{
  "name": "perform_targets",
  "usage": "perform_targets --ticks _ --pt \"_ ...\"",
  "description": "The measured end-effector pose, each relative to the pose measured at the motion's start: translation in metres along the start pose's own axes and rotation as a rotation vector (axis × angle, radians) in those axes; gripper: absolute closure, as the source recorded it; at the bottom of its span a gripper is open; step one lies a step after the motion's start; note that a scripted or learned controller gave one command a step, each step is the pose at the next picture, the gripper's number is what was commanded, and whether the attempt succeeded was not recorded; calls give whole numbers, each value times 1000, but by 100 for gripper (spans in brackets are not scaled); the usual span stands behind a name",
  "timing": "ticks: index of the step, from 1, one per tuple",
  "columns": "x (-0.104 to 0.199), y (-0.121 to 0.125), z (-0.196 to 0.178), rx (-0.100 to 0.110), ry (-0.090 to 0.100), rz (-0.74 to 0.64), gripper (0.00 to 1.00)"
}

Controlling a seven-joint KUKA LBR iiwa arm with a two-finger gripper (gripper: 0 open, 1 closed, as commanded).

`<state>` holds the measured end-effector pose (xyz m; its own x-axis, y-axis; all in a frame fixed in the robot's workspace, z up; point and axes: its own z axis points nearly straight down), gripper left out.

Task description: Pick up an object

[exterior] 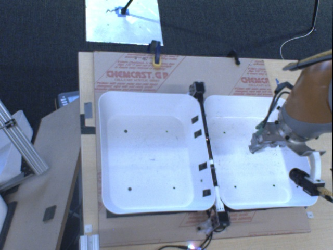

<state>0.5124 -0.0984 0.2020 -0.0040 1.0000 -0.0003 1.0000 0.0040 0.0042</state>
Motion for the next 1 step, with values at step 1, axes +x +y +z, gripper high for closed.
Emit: perform_targets --ticks 1 --pt "37 12 -158 -17 0 -6 100"
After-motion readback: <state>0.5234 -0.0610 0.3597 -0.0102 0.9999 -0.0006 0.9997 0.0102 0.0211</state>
